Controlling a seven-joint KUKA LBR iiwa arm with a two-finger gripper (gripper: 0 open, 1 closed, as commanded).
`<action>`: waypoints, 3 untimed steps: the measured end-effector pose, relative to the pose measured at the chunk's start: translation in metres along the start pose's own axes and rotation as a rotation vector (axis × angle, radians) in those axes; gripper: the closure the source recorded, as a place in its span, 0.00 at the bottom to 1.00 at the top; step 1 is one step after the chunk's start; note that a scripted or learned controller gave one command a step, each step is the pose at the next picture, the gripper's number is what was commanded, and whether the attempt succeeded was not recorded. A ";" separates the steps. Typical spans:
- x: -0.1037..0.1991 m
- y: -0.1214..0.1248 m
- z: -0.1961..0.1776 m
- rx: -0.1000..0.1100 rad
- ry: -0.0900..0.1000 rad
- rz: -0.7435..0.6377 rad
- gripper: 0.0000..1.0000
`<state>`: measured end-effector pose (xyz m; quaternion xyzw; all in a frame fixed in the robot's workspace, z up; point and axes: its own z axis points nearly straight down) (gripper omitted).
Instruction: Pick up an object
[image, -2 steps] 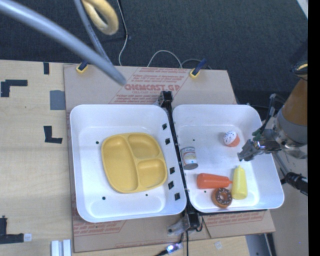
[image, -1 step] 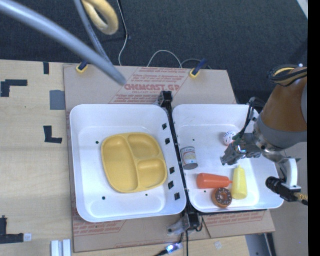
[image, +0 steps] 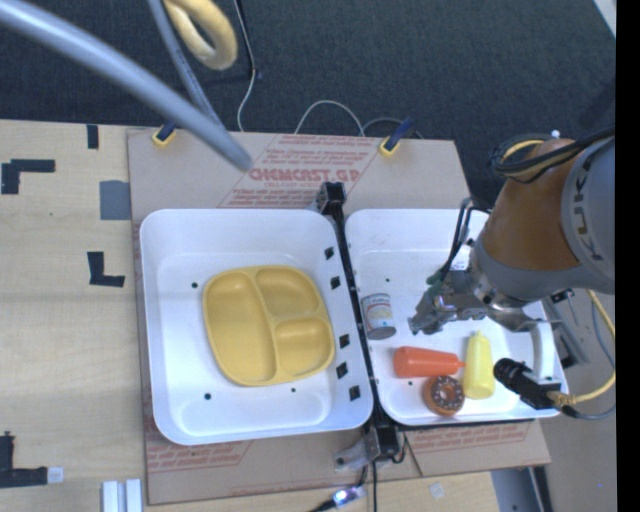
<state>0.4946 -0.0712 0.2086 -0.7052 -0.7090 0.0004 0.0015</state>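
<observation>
Camera view, looking down at a slant: two shallow white bins are seen side by side on a brown cardboard sheet (image: 300, 165) laid over the pale wooden worktop (image: 60, 330).

Left white bin (image: 165, 300): a yellow plastic plate with three compartments (image: 268, 325) is lying flat near the middle. White floor is left bare all round it, widest toward the near rim.

Right white bin (image: 400, 235): four things are gathered in its near half.
- small silver can with a pale label (image: 378, 316), close to the black divider (image: 345, 300) between the bins; its label is too small to be read.
- orange carrot-shaped toy (image: 425, 361), lying on its side, just near of the can.
- brown round doughnut-like piece (image: 444, 395), touching or just beside the carrot's thick end, near the bin's front rim.
- yellow plastic squeeze bottle (image: 479, 365), lying beside the doughnut piece and the carrot.
The far half of this bin's floor is left bare.

Hand (image: 432, 312): seen low over the right bin, between the can and the bottle, above the carrot. Nothing is seen between its fingers; whether they are spread or closed cannot be told.

Writing: red print on the cardboard reads roughly "CHEMCAST G.P."; the smaller lines cannot be read.
</observation>
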 end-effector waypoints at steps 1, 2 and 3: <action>0.049 0.002 -0.011 -0.002 0.000 -0.002 1.00; 0.113 -0.003 -0.013 -0.001 0.001 -0.004 1.00; 0.173 -0.004 -0.004 0.001 0.000 -0.003 1.00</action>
